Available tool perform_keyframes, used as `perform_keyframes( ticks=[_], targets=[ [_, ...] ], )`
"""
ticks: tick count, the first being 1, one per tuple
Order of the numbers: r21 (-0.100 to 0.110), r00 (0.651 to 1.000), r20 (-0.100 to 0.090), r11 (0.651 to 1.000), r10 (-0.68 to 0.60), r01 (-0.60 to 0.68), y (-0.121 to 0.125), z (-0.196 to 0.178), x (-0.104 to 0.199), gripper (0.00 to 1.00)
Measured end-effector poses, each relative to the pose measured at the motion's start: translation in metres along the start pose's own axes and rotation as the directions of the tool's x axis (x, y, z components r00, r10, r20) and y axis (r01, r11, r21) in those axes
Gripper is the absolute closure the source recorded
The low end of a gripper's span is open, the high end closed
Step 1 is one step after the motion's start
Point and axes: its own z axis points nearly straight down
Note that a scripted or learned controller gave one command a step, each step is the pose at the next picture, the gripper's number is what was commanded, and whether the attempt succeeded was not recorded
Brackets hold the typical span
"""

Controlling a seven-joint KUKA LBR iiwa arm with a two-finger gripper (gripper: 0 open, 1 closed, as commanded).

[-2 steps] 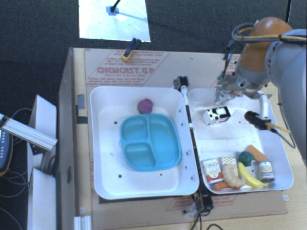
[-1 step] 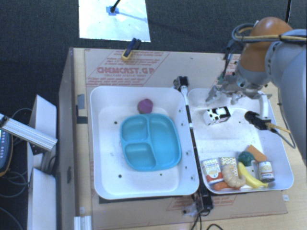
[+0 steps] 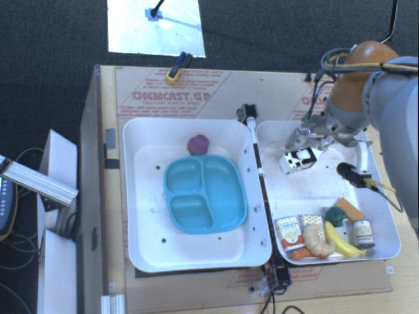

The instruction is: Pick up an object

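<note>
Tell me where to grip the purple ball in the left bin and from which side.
Take the purple ball across its widest middle, coming straight down from above. It is round, so any finger direction works, but the divided blue tray lies right at its near side; I would close along the bin's back wall, left to right, to keep the fingers off the tray rim.

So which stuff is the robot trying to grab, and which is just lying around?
For the job:
- gripper, over the right bin
- black-and-white box just below it
- toy food: banana, carrot, small bottle

Just lying about:
- blue divided tray
- purple ball
- yellow-handled tool on the bench
</note>
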Motion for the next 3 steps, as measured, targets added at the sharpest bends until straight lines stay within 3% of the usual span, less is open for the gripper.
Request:
perform_keyframes(
  ticks=[1,2,3],
  targets=[
    [-0.005,1.000,0.001,1.000,-0.002,0.002,0.002,-0.012,0.000,1.00],
    [-0.008,1.000,0.002,1.000,-0.004,0.004,0.003,-0.023,0.000,1.00],
    [-0.008,1.000,0.002,1.000,-0.004,0.004,0.003,-0.023,0.000,0.00]
  ],
)
